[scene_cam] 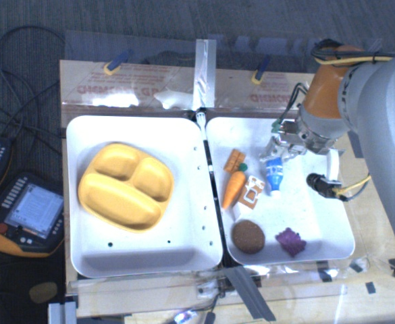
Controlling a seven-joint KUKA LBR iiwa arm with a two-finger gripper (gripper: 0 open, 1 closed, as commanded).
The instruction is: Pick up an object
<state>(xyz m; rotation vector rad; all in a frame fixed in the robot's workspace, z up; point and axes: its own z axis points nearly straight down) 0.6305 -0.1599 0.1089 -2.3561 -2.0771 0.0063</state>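
The right bin [332, 238] holds several small objects. A blue and white tube [273, 173] lies near its middle, directly below my gripper [283, 148], which hangs over the bin's upper right part and seems to touch the tube's top end. To the left lie an orange carrot [232, 188], a short brown-orange piece [234, 158] and a small orange and white box [253, 191]. At the front sit a brown round object [248, 236] and a purple lump [291, 241].
A large yellow bread-like form [125, 184] fills much of the left bin [96, 258]. A raised divider [211, 181] separates the two bins. A cable and black connector [322, 183] hang beside the arm at the right bin's right wall.
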